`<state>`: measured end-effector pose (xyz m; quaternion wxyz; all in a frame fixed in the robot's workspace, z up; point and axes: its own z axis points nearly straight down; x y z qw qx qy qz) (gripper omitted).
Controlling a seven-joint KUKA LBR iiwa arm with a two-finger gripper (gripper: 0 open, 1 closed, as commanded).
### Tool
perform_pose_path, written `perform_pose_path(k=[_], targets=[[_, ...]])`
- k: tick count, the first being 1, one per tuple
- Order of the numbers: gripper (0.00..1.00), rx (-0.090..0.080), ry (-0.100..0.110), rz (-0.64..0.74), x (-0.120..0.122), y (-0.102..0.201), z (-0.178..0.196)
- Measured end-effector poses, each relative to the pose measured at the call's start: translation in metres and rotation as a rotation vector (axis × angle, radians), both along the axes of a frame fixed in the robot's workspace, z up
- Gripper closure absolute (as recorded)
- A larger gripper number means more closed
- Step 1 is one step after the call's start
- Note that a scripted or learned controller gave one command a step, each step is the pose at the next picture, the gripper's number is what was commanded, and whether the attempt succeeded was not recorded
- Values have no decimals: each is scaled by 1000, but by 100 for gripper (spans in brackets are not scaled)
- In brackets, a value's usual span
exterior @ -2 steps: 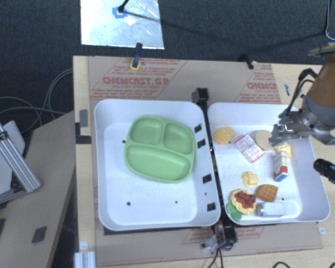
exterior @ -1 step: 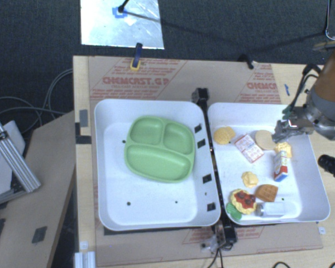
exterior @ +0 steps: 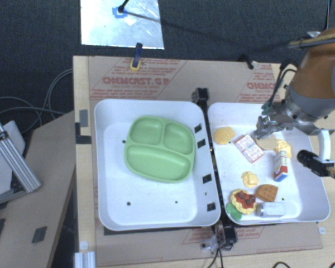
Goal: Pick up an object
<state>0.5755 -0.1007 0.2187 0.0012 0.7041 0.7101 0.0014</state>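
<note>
My gripper (exterior: 263, 129) hangs low over the back of the right bin (exterior: 318, 205), just above a tan flat piece (exterior: 266, 144) and beside a red-and-white packet (exterior: 249, 148). Nothing shows clearly in its grasp. Around it lie a round yellow cookie (exterior: 224, 134), a yellow toy (exterior: 283, 148), a small red, white and blue bottle (exterior: 280, 168), a little yellow piece (exterior: 249, 178), a brown toast slice (exterior: 266, 192), a toy pizza on a green dish (exterior: 243, 201) and a clear-white item (exterior: 272, 209).
A green divided plate (exterior: 159, 149) lies in the left bin (exterior: 109, 205). The arm's grey body and orange band (exterior: 318, 71) loom over the right bin's far right corner. A black part (exterior: 312, 162) juts over that bin's right wall.
</note>
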Motion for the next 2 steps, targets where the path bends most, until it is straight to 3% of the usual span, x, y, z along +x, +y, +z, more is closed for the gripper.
perform_pose_path(k=[2], targets=[[100, 2, -1, 1, 39, 108, 10]])
